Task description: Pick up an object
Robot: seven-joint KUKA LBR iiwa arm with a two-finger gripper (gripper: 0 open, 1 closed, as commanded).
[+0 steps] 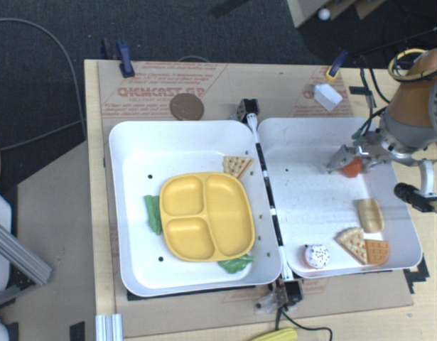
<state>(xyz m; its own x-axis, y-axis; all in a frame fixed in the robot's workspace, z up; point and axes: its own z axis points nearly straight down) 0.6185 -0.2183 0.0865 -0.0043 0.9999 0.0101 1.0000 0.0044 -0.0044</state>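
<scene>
My gripper (353,159) reaches in from the right and hangs low over the upper part of the right bin (303,190). A small red object (352,168) lies right under its tip, touching or nearly touching it. In the same bin, toward the front right, lie a tan bread roll (369,214), a waffle wedge (352,243), an orange waffle piece (377,251) and a white speckled ball (317,256). The arm's grey wrist with its orange band (410,105) stands over the bin's far right corner.
The left bin (133,169) holds a yellow divided plate (207,215), a green leaf (154,213) at its left, another green piece (236,264) at its front, and a waffle triangle (237,165) behind it. A black divider (264,183) separates the bins.
</scene>
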